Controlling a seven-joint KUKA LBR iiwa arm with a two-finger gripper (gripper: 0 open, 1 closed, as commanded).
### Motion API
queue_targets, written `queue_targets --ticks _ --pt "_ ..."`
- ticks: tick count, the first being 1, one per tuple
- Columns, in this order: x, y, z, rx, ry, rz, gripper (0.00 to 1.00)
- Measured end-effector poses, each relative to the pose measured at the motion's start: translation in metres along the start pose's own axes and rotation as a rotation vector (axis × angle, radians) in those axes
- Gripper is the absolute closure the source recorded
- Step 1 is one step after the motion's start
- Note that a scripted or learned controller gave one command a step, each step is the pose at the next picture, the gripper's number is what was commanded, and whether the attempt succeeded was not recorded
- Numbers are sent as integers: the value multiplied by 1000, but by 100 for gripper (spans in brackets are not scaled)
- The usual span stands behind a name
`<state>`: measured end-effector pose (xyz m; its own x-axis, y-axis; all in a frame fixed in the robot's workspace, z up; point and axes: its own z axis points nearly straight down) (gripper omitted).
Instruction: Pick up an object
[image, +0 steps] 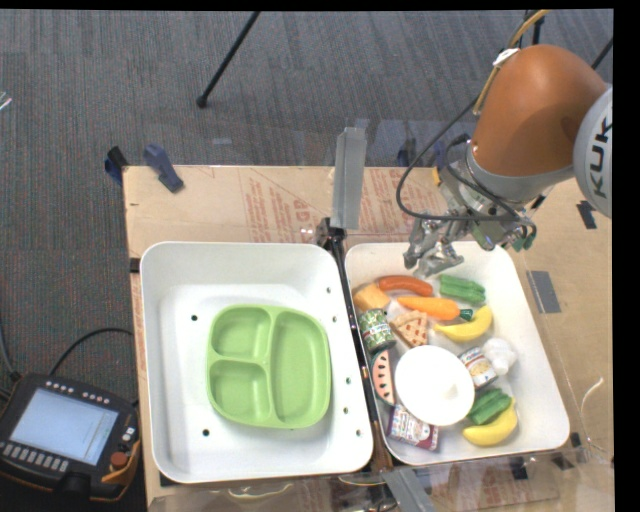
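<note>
My gripper (434, 258) hangs over the back edge of the right bin (535, 350), fingers pointing down and open with nothing between them. Just below it lie a red sausage (405, 285), an orange carrot (430, 307) and a green pepper (462, 290). Further forward in the same bin are a banana (472, 325), a green can (376, 328), a pizza slice (410, 328), a watermelon slice (383, 376), a white round plate (433, 385), a small bottle (485, 363), a second banana (490, 428) and a purple packet (410, 426).
The left bin (170, 300) holds a green divided plate (270, 365). A grey upright post (349, 180) stands behind the seam between the bins. A teach pendant (65, 430) lies on the floor at the lower left.
</note>
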<state>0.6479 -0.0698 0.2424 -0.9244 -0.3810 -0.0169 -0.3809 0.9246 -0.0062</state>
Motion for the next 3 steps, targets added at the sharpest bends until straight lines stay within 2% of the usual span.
queue_targets --ticks 1,2,3 --pt "72 46 56 -11 21 -79 100" --pt "75 11 155 -8 17 47 100" --pt "74 11 154 -8 15 46 0"
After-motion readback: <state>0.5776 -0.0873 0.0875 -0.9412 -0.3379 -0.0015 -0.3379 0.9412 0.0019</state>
